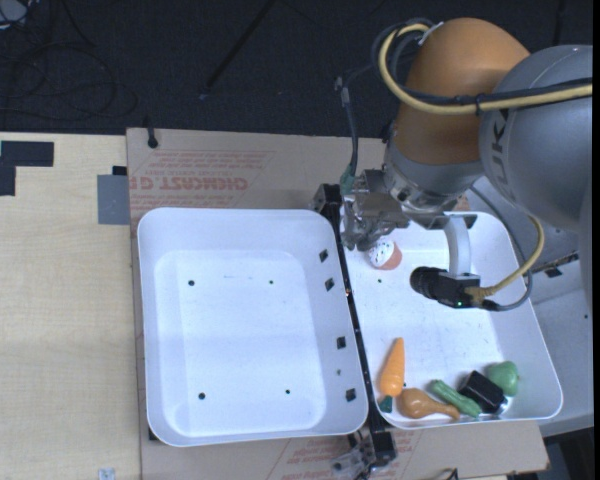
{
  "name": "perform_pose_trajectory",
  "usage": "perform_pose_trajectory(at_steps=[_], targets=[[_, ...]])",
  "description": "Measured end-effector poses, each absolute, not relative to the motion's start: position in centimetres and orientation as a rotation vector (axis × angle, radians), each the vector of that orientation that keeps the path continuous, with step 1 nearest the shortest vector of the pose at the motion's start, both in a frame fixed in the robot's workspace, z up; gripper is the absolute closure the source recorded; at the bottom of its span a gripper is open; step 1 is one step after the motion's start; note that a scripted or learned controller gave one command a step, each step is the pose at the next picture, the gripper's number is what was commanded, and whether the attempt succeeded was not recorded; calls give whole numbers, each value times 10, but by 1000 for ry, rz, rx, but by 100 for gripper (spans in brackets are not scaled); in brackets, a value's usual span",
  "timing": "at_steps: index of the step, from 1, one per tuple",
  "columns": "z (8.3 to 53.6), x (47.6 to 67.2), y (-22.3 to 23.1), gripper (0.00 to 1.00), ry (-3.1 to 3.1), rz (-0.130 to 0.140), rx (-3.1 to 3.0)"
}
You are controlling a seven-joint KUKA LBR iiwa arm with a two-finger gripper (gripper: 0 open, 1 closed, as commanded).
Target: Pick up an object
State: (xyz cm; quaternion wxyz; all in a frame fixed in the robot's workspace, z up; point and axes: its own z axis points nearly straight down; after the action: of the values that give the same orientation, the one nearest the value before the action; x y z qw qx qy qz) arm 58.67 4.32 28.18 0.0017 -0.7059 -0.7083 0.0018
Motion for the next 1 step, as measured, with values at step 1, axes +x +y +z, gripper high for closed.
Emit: perform_pose_trajectory(at_steps=[1], targets=[[430,501,92,100,-2234,-22,-2215]])
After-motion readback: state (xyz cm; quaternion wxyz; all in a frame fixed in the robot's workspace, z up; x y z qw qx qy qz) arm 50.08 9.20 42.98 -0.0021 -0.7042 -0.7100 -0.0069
